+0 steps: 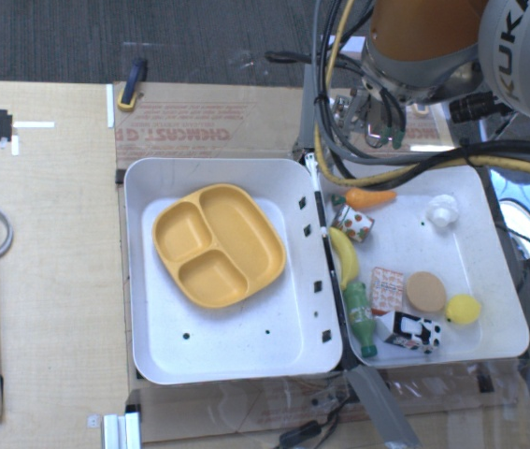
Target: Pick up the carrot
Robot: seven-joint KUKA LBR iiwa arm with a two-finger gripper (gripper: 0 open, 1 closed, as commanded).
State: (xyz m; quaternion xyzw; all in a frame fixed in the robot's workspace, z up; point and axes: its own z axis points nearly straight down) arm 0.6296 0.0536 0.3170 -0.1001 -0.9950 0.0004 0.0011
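Note:
The carrot [369, 195], orange with a green tip pointing left, lies flat at the far left corner of the right bin [489, 251]. My gripper [384, 134] hangs above the bin's far edge, a little beyond and above the carrot, not touching it. Its fingers look open and nothing sits between them. The grey arm with its orange band rises behind it at the top right.
Near the carrot lie a small printed box [355, 223] and a banana [344, 253]. Further forward are a green bottle [359, 318], a tan disc [425, 292], a lemon [463, 309] and a white lump [442, 211]. The left bin [152, 344] holds a yellow divided plate [219, 244].

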